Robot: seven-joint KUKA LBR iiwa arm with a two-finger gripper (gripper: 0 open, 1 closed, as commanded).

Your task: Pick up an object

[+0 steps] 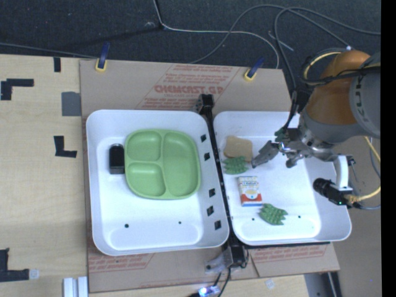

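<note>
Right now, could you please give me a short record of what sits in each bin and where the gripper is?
left bin: green divided plate; small black block beside it
right bin: tan sponge, green leaf, small carton, second green leaf
gripper: over right bin, near the sponge
held: nothing visible

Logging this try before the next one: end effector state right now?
End effector: over the right shallow white bin, near the tan rounded sponge-like block; open or shut cannot be told, nothing seen held.
</note>
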